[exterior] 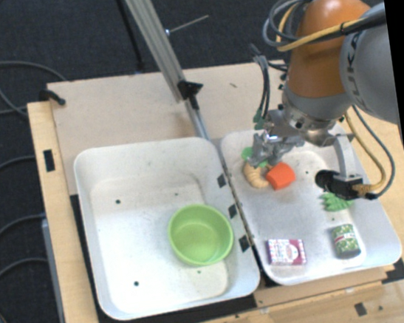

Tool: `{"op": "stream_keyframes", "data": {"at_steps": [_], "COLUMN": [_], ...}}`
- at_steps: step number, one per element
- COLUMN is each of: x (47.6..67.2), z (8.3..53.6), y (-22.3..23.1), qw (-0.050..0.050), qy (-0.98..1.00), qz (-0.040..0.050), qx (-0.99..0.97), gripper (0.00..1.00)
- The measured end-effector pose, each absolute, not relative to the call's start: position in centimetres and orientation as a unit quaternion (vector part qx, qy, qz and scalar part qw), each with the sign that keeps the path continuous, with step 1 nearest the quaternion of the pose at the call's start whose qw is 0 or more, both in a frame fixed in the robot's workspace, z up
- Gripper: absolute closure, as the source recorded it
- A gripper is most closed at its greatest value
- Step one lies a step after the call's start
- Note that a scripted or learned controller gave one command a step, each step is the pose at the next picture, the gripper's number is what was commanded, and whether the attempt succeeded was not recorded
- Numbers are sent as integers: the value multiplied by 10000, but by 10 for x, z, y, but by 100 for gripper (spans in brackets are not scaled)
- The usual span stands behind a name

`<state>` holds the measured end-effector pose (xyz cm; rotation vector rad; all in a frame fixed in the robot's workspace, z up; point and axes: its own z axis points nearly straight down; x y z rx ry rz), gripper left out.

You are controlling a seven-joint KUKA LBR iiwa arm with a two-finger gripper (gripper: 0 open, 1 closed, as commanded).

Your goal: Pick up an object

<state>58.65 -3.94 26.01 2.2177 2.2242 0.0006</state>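
Gripper (262, 150) hung low in the right bin (376, 233), directly over a tan curved toy (253, 176) beside an orange block (281, 176), presumably lining up a grab; grip state couldn't be told.

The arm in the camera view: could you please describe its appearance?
The grey arm has a rounded orange band above the wrist, with grey and yellowish cables looping over it. Its small metallic two-finger gripper carries green bits.

Fixed overhead view, slanting onto both bins (89, 210)
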Motion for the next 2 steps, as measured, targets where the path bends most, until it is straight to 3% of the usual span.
{"op": "stream_keyframes", "data": {"at_steps": [2], "x": [601], "z": [250], "y": [59], "qw": [2], "qy": [7097], "qz": [8], "qx": [7045], "gripper": [100]}}
